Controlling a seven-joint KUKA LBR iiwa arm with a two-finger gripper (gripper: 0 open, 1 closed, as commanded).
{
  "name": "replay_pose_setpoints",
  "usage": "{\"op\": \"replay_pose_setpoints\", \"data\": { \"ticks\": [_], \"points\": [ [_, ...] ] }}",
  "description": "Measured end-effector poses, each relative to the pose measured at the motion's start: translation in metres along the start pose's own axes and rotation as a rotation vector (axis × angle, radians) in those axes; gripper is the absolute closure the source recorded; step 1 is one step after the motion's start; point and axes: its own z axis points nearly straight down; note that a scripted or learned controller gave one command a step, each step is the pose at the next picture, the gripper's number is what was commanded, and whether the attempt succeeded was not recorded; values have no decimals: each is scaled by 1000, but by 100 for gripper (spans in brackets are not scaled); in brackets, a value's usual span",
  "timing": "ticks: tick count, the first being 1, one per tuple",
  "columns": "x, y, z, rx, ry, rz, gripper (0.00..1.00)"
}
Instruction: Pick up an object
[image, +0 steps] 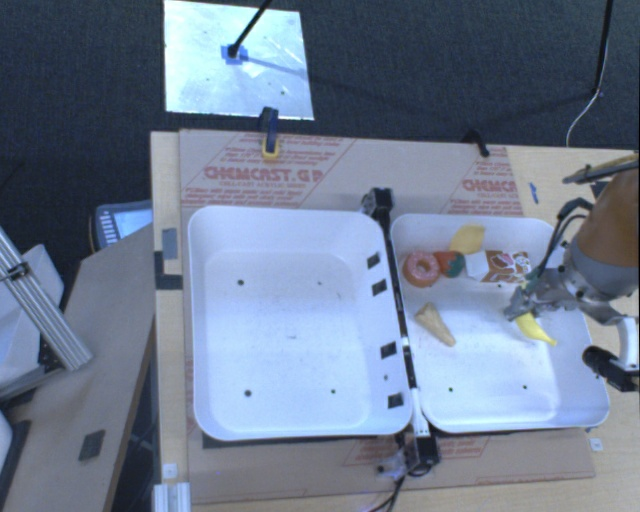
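hand grip unclear | over curved yellow banana | smooth white right bin

Arm enters from the right edge, orange band above a grey wrist, bent down and leftward. Gripper sits low at the wrist's left end, pointing down-left. Finger state unclear, too small and blurred to judge.

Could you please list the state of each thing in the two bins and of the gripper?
Gripper: low in the right bin, at the banana.
Banana: lying flat, by the gripper tips.
Doughnut: lying flat, apart from the gripper.
Cone: on its side.
Carton: lying flat.
Left bin: upright on the bench.
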Motion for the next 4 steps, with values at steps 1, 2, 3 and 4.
{"op": "replay_pose_setpoints", "data": {
  "ticks": [1, 2, 3, 4],
  "points": [
    [0, 1, -11, -2, -1, -1, 100],
    [57, 14, -58, 1, 4, -4, 100],
    [54, 13, -66, 2, 2, -2, 100],
    [54, 14, -77, -1, 1, -6, 100]
  ]
}}
